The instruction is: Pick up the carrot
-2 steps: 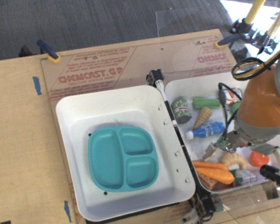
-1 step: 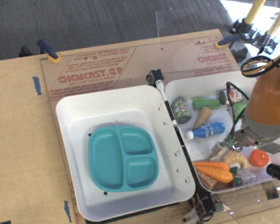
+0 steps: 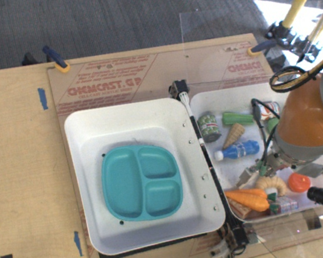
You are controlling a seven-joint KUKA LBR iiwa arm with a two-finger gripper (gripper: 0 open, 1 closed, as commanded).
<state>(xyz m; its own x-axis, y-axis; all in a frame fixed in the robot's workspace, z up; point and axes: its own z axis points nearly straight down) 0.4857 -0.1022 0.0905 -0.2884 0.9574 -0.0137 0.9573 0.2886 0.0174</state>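
The orange carrot (image 3: pixel 248 198) lies on its side in the front left corner of the right bin (image 3: pixel 238 93), its thick end pointing right. My gripper (image 3: pixel 262 171) hangs low over the bin, just above and to the right of the carrot, beneath the arm's orange band (image 3: pixel 307 122). Nothing can be made out in its grasp. A tan bread-like piece (image 3: pixel 271 184) sits directly under the gripper, touching the carrot's right end.
A green can (image 3: pixel 209 126), a green vegetable (image 3: pixel 237 118), a cone (image 3: pixel 233 136) and a blue bottle (image 3: pixel 239 151) crowd the right bin's back half. A red-orange item (image 3: pixel 298 182) lies at front right. The left bin (image 3: pixel 88 168) holds a teal divided plate (image 3: pixel 141 182).
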